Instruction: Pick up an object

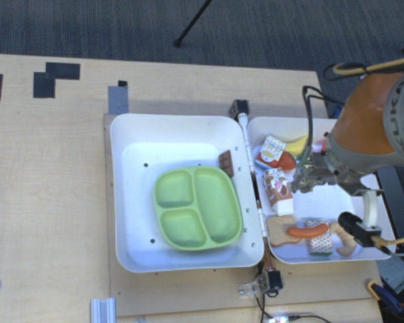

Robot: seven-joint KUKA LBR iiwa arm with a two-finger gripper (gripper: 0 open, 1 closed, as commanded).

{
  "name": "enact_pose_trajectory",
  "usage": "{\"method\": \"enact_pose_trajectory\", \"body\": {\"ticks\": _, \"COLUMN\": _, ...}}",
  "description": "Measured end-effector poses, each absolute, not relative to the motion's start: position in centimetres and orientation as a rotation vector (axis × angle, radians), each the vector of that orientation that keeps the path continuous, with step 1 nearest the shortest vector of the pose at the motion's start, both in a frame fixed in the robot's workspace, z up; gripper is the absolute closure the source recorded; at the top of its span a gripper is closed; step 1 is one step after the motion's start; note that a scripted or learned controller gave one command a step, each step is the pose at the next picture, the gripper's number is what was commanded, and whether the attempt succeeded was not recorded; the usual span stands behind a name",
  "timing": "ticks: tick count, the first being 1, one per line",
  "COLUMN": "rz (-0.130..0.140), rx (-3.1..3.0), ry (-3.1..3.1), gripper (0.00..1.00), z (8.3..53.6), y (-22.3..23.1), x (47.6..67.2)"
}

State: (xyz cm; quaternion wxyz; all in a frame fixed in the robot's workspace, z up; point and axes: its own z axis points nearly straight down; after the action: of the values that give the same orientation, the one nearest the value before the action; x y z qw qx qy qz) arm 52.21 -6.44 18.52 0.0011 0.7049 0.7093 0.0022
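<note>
My gripper [305, 178] hangs low over the right bin [372, 253], in the right middle of the frame, with the orange-banded arm [363, 123] above it. Whether it is released or clenched I cannot tell; from this slant the wrist hides that part.

Going left to right: the left bin [121, 180] holds a green divided plate [198, 208], with a small brown piece [225, 159] just beside the plate's upper right corner, close to the wall between the bins. In the right bin the candidates for picking lie crowded together: a red-and-white packet [277, 186] just left of my gripper, a yellow banana-like toy [294, 144] toward the upper edge, a white block [321, 203] just below my gripper, and a red sausage toy [308, 231] on a tan bread slice [281, 231] near the lower edge.

My worry is the clutter. I judge that coming down among pieces lying this near each other could nudge one aside or catch two together, and a slanted or slippery piece could slide out.
</note>
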Motion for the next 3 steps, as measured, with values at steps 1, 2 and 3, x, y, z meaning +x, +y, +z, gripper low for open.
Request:
{"method": "enact_pose_trajectory", "body": {"ticks": 1, "rz": 0.004, "rx": 2.215, "ry": 2.225, "gripper": 0.00, "z": 18.5, "y": -6.6, "x": 52.1}}
{"method": "enact_pose_trajectory", "body": {"ticks": 2, "rz": 0.013, "rx": 2.213, "ry": 2.221, "gripper": 0.00, "z": 9.8, "y": -9.2, "x": 51.9}}
{"method": "enact_pose_trajectory", "body": {"ticks": 3, "rz": 0.012, "rx": 2.211, "ry": 2.216, "gripper": 0.00, "z": 8.7, "y": -8.5, "x": 49.0}}
